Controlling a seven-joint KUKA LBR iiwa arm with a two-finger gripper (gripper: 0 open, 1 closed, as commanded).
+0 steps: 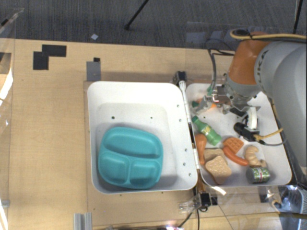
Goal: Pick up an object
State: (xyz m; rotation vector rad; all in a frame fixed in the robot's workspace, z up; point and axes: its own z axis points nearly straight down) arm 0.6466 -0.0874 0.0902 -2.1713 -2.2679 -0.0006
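- Reaching in from the right with the grey arm (288, 80), an orange band (244, 56) above the wrist, down toward the far end of the right bin (276, 174).
- Holds the tool (217, 99) low over that far end, near the bin's left wall.
- Cannot tell the tool's state, clenched or released, from this slanted view.
- Shows nothing plainly gripped.
- Shows the things to pick all in the right bin, on the near side of the tool.
- Lays a green bottle (207, 130) tilted along the left wall, just beside the tool.
- Sets an orange piece (200, 145) just past the bottle, against the same wall and close to a slice of bread (218, 168) by the near left corner.
- Shows a ridged waffle piece (233, 143) mid-bin, with a carrot (237, 157) slanting just beside it.
- Puts a tan lumpy piece (251, 152) right of the carrot; touching or just apart, cannot tell.
- Puts a green can (258, 175) at the near right corner, apparently on its side, just beside the tan piece.
- Shows the left bin (129, 99) with a teal divided plate (129, 158) in its near half, compartments facing up.
- Rests both bins side by side on the pale wooden desk (53, 143).
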